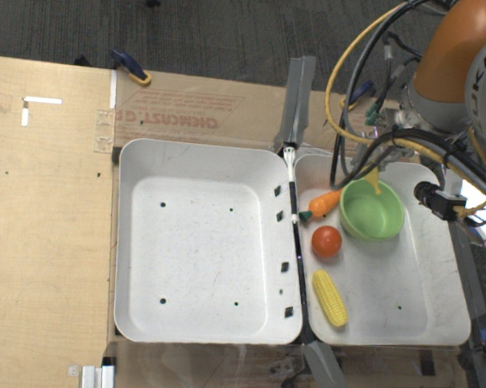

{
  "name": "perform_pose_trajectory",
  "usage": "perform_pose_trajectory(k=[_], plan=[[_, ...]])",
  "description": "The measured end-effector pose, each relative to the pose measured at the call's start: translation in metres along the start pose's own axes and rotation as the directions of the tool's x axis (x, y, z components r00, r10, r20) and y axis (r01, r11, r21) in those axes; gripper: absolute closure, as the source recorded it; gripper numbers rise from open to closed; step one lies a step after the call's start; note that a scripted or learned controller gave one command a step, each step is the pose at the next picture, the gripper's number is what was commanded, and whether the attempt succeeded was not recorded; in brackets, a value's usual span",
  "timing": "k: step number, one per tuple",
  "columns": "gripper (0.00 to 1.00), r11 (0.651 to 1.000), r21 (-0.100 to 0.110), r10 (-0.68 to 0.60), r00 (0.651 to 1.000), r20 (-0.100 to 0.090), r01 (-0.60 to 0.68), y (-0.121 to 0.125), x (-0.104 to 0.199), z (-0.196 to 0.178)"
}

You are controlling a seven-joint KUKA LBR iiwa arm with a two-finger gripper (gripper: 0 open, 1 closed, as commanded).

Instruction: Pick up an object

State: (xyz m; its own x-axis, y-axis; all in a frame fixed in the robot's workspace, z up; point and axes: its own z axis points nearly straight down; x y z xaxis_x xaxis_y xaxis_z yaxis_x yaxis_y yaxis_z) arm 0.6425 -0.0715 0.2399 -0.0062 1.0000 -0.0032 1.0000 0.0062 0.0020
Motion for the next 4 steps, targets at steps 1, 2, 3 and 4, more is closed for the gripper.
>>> perform_pose_trajectory(k=[1,2,3,4], plan=[[1.0,0.888,-0.002,-0.461,0.888,0.001,0.461,-0.076,-0.06,0.131],[1.0,0.945,-0.001,-0.327,0.945,0.0,0.327,-0.008,-0.025,0.005],[1.0,0.801,-0.004,-0.598,0.801,0.002,0.598,-0.096,-0.077,0.131],[1.0,0.89,0.0,-0.456,0.89,-0.002,0.456,-0.036,-0.01,0.048]])
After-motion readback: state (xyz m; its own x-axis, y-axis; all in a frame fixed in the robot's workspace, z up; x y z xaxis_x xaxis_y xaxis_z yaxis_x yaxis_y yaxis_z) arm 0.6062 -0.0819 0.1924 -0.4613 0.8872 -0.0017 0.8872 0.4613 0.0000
